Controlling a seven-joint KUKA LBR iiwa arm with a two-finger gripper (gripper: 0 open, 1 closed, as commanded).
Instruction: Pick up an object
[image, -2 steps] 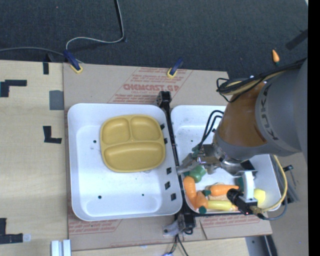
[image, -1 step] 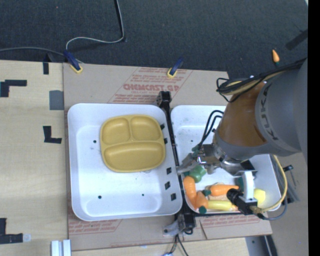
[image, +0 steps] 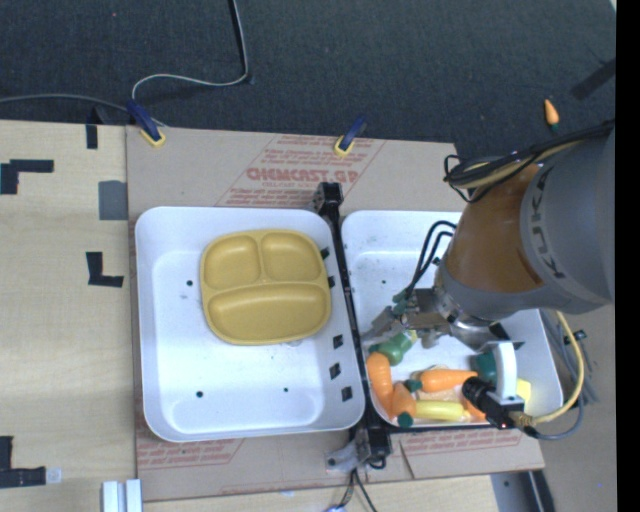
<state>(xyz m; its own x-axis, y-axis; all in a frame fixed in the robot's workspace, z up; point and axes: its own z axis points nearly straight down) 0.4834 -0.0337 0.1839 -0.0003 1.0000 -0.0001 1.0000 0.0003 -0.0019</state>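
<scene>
My gripper (image: 398, 325) hangs low over the right bin (image: 380, 250), near its front left part, with the arm's orange band and grey wrist covering much of the bin behind it. A green object (image: 396, 348) lies just below the fingertips; whether they touch it is unclear. In the bin's front corner lie an orange carrot-like piece (image: 379, 376), a second orange carrot (image: 447, 379) and a yellow piece (image: 438, 410).
The left bin (image: 165, 300) holds a yellow three-part divided plate (image: 266, 284) toward its back. A black divider rail (image: 340, 300) runs between the bins. Cardboard lies under both bins, with clamps at its far edge.
</scene>
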